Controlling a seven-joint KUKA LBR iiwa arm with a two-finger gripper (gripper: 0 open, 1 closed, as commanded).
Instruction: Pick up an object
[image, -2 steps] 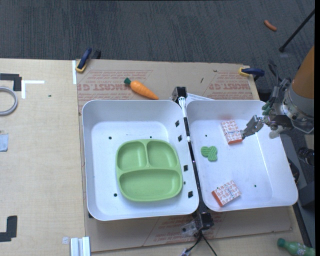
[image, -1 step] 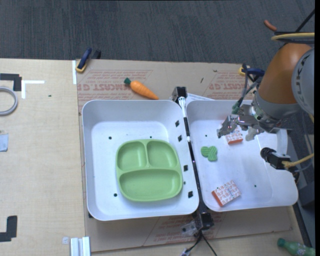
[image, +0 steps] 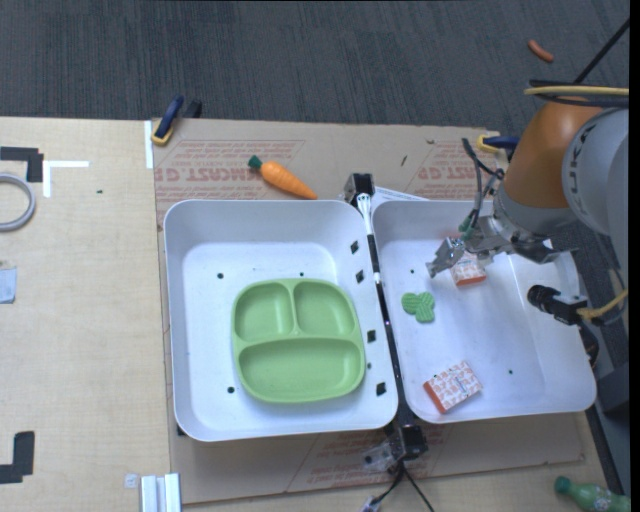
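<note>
A small white packet with red-orange print lies in the far part of the right white bin, directly under the tips of the hand. The metal fingers angle down to its left and far edge, and the packet shows just beneath and to the right of them; whether it is gripped or merely touched I cannot tell, nor whether the hand is spread or clenched. The grey arm with its orange band reaches in from the right above it.

Nearer and to the left in the same bin lies a small green leafy toy, well apart from the hand. At the bin's near edge rests a flat red-and-white patterned box.

The left white bin holds a light green divided plastic plate. Beyond the bins, an orange toy carrot lies on the cardboard-covered table.
</note>
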